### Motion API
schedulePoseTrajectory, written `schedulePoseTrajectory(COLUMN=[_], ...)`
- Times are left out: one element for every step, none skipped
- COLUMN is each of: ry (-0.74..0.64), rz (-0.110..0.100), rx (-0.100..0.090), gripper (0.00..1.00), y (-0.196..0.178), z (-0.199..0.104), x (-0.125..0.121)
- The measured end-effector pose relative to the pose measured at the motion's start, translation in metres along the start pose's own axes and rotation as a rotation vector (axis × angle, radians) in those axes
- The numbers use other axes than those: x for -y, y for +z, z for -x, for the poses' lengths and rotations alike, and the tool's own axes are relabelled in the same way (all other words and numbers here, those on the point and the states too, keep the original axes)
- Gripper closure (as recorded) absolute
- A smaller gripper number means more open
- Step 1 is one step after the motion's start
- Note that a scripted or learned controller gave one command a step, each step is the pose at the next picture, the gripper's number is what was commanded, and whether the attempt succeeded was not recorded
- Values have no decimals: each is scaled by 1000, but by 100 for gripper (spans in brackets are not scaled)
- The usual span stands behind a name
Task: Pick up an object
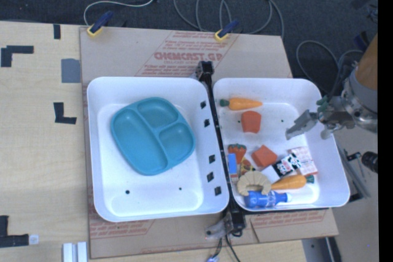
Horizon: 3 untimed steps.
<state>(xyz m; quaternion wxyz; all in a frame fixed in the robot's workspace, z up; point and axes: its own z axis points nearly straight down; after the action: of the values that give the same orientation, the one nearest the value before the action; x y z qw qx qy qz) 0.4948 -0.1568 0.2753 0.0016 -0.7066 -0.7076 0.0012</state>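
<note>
Over the right bin, near its right rim, the gripper is seen with fingers spread and nothing between them; toys are scattered below it: a carrot, a red block, a blue bottle; a blue plate is held by the left bin.

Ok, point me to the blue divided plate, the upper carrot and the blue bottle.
blue divided plate [152, 135]: camera view, centre ridge where compartments meet.
upper carrot [244, 104]: camera view, middle of orange body.
blue bottle [265, 199]: camera view, middle of its side.
</note>
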Motion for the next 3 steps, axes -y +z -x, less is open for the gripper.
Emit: schedulePoseTrajectory(ry=[0,0,0], rz=[-3,2,4], rx=[-1,0,4], gripper=[0,0,100], y=[122,190,183], z=[-38,-50,-48], x=[-61,-114,-114])
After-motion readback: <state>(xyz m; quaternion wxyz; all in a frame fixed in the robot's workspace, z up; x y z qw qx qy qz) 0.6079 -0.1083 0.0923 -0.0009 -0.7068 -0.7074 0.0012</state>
